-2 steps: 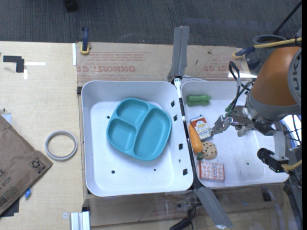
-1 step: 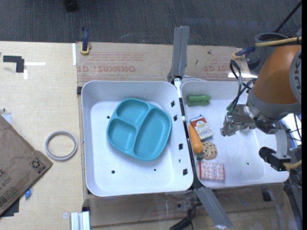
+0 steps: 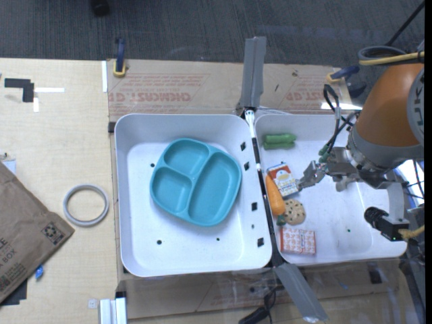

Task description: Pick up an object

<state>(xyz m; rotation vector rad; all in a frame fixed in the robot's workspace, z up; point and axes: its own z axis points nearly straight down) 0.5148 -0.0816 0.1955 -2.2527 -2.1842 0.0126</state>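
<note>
Bare floor right of cookie

In the right bin I see a green pickle near the far wall, a small carton, an orange carrot along the divider, a cookie, and a flat red-white packet nearest me.

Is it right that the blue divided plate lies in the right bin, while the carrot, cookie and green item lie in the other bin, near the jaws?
Not quite. The camera view shows the blue divided plate in the left bin. The carrot, cookie and green item lie in the right bin, where the gripper reaches.
</note>
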